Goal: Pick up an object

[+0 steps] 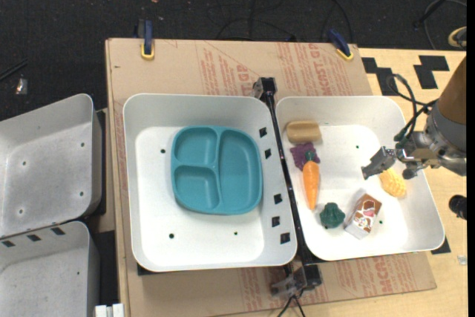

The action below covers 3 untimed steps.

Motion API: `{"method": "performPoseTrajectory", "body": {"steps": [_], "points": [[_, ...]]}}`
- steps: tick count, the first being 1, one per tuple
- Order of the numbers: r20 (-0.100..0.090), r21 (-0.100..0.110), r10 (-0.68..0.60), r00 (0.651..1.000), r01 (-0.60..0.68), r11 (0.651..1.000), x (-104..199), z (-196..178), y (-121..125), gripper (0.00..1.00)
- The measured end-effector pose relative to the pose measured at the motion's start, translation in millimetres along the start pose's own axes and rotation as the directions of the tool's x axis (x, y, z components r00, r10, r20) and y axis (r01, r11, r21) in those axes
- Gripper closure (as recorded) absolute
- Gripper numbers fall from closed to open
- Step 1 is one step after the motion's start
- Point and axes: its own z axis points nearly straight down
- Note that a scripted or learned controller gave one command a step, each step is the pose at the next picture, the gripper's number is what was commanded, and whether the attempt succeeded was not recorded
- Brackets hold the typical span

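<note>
In the right bin point(415, 237), my gripper point(392, 164) hangs near the right wall with its two dark fingers spread open. A yellow corn-like toy point(394, 185) lies on the bin floor just below the fingertips, not clamped. Elsewhere in this bin are a small printed carton point(364, 215), a green broccoli toy point(332, 215), an orange carrot point(311, 185), a purple grape bunch point(303, 154) and a tan bread-like block point(303, 131).
The left bin point(141, 249) holds a teal divided plate point(217, 169). A black divider point(280, 159) runs between the two bins. Both bins sit on a cardboard sheet point(193, 63). White metal panels point(44, 159) lie off to the left.
</note>
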Motion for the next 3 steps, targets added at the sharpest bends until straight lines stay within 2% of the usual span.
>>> {"method": "performPoseTrajectory", "body": {"steps": [1,3], "points": [[0.003,-0.011,-0.003,1.000,0.003,1.000,0,-6,3,0.00],[0.002,-0.009,-0.001,1.000,0.001,1.000,0,83,9,0.00]]}}
